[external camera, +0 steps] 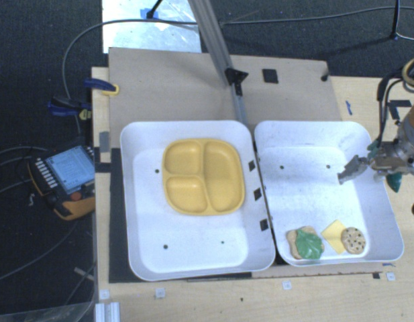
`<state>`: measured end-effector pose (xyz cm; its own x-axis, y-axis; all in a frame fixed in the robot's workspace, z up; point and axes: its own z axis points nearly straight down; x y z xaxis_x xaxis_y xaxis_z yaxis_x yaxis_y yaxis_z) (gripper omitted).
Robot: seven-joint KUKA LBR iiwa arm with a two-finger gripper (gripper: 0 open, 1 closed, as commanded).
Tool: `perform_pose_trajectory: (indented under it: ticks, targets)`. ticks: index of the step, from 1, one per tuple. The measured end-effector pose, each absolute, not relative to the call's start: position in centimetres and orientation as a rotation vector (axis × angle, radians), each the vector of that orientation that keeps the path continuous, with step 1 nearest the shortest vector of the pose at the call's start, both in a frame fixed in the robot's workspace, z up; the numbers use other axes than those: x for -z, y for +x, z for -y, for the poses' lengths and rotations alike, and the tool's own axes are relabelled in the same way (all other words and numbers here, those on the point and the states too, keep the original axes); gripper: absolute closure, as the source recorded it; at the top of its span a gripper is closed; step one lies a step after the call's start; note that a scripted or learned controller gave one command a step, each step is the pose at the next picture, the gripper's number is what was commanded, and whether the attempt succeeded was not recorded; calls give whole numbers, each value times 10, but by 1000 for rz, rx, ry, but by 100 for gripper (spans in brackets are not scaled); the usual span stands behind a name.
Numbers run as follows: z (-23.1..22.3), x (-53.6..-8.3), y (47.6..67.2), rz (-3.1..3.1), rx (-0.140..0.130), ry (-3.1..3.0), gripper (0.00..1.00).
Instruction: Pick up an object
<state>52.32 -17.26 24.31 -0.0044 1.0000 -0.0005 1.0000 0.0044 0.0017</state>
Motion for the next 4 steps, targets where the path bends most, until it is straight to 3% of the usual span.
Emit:
perform_pose_trajectory:
  ticks: [2,3,4]
  targets:
    - [179,-152,513,-2223,2,2222,0]
    - [180,-95,522,-2223,1,2223,0]
    - [180,-109,523,-2218,-2,2221,100]
